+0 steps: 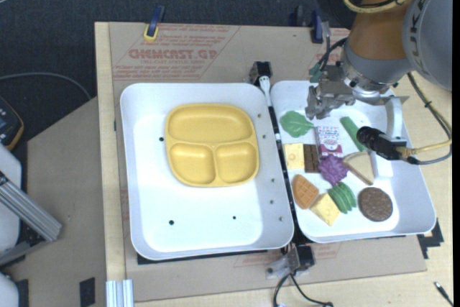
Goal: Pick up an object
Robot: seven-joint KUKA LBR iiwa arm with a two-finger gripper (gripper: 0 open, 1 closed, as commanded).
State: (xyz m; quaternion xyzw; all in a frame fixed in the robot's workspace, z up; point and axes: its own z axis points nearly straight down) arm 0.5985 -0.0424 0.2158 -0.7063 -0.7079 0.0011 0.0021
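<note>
**Gripper low over the far end of the right bin**

The two-finger gripper (321, 110) hangs at the far left part of the right shallow white bin (424, 208), its tip just above the green leaf-shaped piece (295, 123) and the small white packet with pink print (328, 135). I cannot tell whether it is parted or closed, and nothing shows between its tips. Nearer in that bin lie a purple cluster like grapes (333, 169), a yellow cheese-like block (294, 154), a brown waffle-like piece (305, 191), a green pickle-like piece (344, 196) and a round dark-brown cookie (375, 203). The left white bin (144, 226) holds a yellow three-compartment plastic tray (212, 142), lying flat near its far side
</note>
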